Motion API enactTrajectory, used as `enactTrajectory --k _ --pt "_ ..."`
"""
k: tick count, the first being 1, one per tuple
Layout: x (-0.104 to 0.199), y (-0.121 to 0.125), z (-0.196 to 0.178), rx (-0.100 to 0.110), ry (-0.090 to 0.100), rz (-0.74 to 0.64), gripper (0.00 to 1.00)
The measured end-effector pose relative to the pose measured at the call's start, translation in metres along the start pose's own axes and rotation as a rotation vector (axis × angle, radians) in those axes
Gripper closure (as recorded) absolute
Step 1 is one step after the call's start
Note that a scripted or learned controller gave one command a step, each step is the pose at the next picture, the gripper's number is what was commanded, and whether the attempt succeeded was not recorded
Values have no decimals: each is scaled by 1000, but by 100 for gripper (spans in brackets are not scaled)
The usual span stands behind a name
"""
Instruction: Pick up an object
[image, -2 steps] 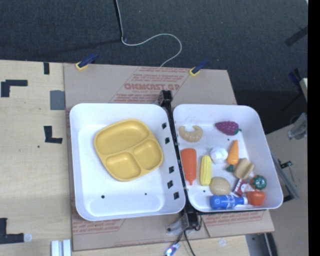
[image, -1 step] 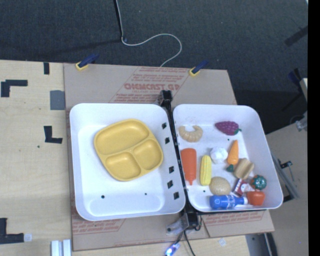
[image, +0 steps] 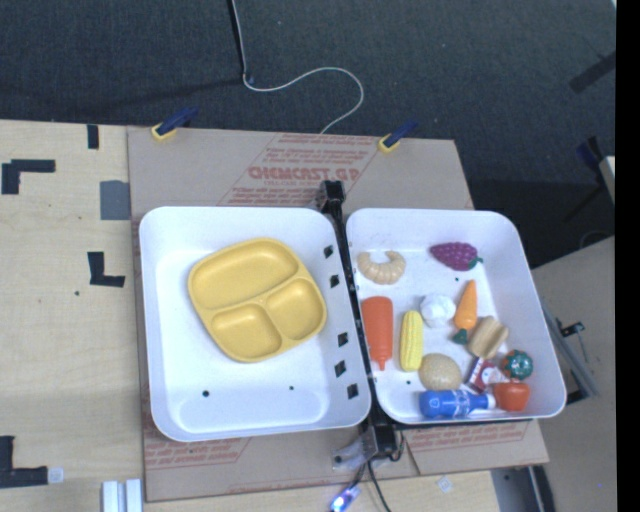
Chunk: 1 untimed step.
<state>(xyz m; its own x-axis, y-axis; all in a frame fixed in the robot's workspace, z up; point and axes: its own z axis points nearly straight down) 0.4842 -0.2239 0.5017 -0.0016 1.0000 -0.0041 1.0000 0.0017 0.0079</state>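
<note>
The right bin (image: 520, 260) holds several toy foods. A purple grape bunch (image: 454, 255) lies at its far side, with a tan croissant (image: 382, 266) to the left of it. An orange-red sausage (image: 377, 330) and a yellow corn cob (image: 411, 339) lie side by side in the middle. A small carrot (image: 466, 305), a white garlic-like piece (image: 436, 310), a bread roll (image: 487, 336) and a potato (image: 439, 372) sit further right. Along the near wall lie a blue bottle (image: 452, 403), a red tomato piece (image: 511, 396) and a green round item (image: 517, 365).
The left bin (image: 165, 300) holds a yellow divided plate (image: 257, 298). Both bins rest on a cardboard sheet (image: 200, 165) held by yellow and blue clamps. A white cable (image: 300, 80) loops across the dark floor behind the bench.
</note>
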Motion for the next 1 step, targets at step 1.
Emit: enactTrajectory --k 1 --pt "1 -2 93 16 6 2 100"
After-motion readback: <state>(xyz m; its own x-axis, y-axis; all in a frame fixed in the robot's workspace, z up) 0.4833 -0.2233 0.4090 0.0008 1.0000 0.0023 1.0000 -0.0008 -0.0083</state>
